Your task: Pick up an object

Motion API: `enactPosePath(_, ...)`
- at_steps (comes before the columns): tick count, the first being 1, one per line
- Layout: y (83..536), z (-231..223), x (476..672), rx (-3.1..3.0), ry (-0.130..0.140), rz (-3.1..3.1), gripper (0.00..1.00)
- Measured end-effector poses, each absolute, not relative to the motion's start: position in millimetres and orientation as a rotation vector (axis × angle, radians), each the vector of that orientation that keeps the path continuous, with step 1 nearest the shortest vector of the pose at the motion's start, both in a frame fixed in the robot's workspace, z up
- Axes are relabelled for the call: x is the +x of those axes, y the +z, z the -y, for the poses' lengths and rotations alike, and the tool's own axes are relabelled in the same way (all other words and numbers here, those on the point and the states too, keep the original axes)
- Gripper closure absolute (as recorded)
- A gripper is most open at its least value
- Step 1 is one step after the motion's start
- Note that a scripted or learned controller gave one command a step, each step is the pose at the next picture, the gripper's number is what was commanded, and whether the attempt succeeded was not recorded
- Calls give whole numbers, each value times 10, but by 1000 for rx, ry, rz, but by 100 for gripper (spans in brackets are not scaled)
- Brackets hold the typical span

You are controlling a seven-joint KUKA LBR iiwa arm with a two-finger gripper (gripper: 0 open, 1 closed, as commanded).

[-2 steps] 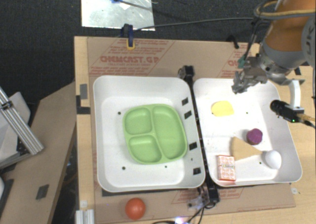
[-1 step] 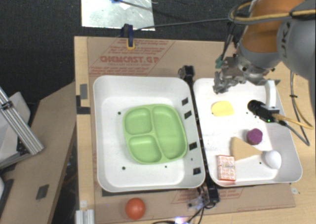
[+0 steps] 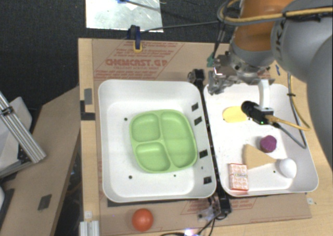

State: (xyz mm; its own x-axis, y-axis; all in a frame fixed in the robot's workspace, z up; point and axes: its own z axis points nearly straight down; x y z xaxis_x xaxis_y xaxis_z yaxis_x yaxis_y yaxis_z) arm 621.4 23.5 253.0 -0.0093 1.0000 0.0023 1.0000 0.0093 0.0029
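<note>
Gripper (image 3: 225,80) low over right bin's (image 3: 307,178) back left corner; grip state impossible to tell. Lying apart in that bin: yellow disc (image 3: 234,114), purple ball (image 3: 268,143), tan wedge (image 3: 256,156), white egg (image 3: 286,168), small carton (image 3: 238,176). Green divided tray (image 3: 163,140) in left bin (image 3: 112,178).

Tray (image 3: 163,141) in left bin (image 3: 112,126); egg (image 3: 285,167) in right bin (image 3: 307,175).

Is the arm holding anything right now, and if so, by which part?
It cannot be told: the gripper sits at the far edge of the right bin, and nothing is clearly between its jaws. The yellow piece lies nearby in the bin.
</note>
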Motion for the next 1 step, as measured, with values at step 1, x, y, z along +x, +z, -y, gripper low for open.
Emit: enactPosePath(1, 2451, -659, 6356, 2212, 4, -2231, 100)
